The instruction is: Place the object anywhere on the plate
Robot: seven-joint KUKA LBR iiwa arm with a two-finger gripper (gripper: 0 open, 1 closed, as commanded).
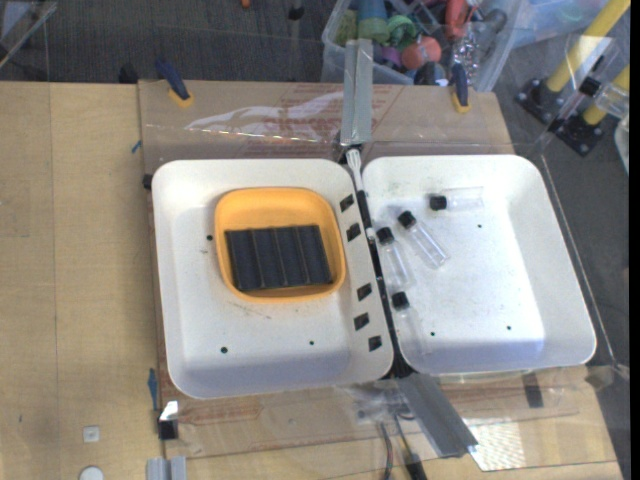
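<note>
The dark ridged block is already sitting square on the orange plate in the left bin, so honestly any clumsy regrab is risking nudging it off; can't tell the gripper's state.

A robotics lab: 2 white bins clamped to a wooden bench, a clear tub of toys behind.
</note>
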